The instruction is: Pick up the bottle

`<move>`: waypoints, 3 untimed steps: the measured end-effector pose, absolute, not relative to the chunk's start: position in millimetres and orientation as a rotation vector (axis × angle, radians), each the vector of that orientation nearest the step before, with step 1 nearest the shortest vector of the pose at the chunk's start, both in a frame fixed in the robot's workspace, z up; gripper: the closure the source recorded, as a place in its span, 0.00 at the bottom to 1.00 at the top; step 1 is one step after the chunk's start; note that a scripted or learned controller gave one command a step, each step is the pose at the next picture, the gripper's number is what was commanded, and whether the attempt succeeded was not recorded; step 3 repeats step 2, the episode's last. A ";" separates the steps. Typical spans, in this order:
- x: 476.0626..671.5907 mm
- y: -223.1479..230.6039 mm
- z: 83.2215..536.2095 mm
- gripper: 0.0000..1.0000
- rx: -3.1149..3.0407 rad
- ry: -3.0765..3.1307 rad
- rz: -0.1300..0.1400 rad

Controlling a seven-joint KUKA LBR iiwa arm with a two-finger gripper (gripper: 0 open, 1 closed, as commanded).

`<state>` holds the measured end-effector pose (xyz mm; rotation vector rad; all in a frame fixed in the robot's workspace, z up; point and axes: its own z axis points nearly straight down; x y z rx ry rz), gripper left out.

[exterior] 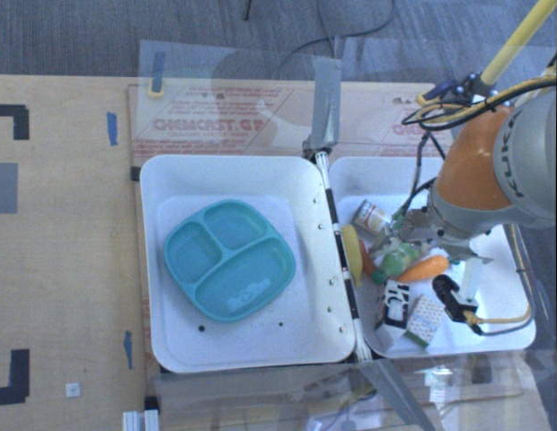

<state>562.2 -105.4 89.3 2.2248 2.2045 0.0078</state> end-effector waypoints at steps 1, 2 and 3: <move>563.6 -107.1 100.2 1.00 2.230 2.196 0.016; 586.0 -36.3 184.7 1.00 2.313 2.126 0.000; 586.0 -36.3 184.7 1.00 2.313 2.126 0.000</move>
